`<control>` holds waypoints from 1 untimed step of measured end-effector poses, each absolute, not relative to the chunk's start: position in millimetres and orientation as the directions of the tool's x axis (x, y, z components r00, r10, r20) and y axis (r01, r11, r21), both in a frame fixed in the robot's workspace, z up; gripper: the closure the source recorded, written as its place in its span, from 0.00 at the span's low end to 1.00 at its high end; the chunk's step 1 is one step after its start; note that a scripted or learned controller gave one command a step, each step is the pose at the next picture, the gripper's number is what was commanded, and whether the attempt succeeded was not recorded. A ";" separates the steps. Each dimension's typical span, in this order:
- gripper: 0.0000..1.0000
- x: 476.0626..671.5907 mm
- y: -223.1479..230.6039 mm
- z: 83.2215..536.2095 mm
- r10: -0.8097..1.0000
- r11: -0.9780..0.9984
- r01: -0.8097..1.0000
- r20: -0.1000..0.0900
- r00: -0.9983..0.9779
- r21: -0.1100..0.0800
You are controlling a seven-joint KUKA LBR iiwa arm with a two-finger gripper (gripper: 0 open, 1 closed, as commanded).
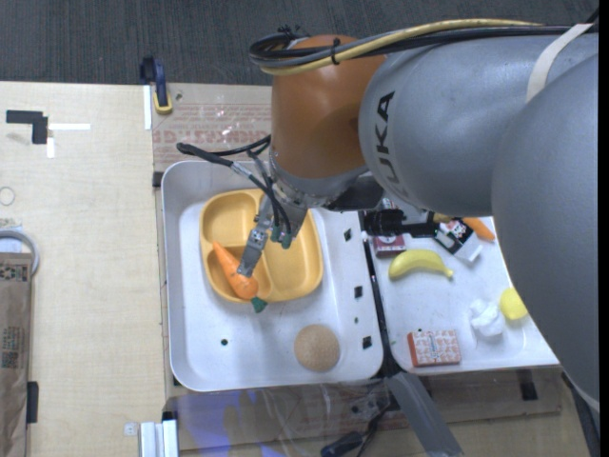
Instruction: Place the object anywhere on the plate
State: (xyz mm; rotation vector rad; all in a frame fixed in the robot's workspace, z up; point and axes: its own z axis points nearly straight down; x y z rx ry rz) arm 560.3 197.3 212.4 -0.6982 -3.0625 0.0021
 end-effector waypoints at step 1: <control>0.00 616.4 228.9 221.0 0.179 0.984 0.179 -0.003 -0.984 0.001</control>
